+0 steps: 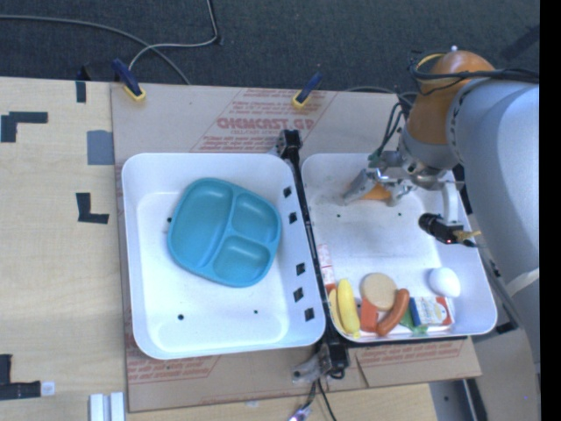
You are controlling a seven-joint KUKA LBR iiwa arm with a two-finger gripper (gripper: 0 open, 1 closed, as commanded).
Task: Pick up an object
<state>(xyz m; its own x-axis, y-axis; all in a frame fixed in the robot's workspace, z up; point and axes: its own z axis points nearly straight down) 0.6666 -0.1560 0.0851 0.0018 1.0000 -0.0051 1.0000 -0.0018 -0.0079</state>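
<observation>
My gripper (379, 185) hangs over the far part of the right bin (386, 235), below the orange wrist band. A small orange object (378, 193) shows between its two grey fingers (355, 188), and the fingers are closed on it. It is held just above the bin floor, apart from the other items. Along the right bin's near edge lie a yellow banana (346, 307), a round tan piece (379, 287), a reddish sausage (396, 310), a small carton (431, 312) and a white egg (444, 281).
A blue divided plate (225, 231) lies in the left bin (145, 261). A black divider (301, 226) with clips separates the two bins. The grey arm (500, 174) covers the right bin's right side. Cables run over the dark floor beyond the bench.
</observation>
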